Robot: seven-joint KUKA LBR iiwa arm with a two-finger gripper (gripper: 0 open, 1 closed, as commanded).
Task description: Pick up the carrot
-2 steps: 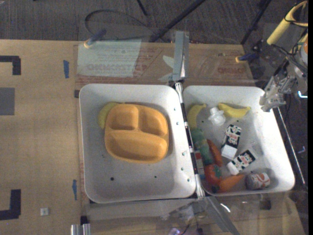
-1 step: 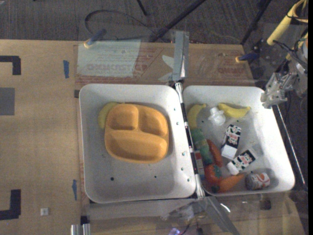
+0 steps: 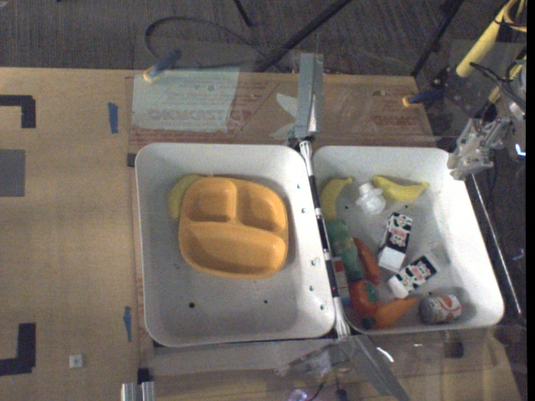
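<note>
Camera view: gripper [image 3: 470,150] hangs over the right bin's [image 3: 481,249] upper right rim, well apart from the pile; cannot tell its state at this size. Carrot [image 3: 389,311] lies at the bin's lower left, near the front wall, long axis roughly left-right, tip pointing right and slightly up toward a small round can [image 3: 440,307]. Risk: carrot is wedged against a red-orange toy [image 3: 364,261] and a milk carton [image 3: 415,273]; a crowded descent could clip neighbours or close on the wrong item.
</note>
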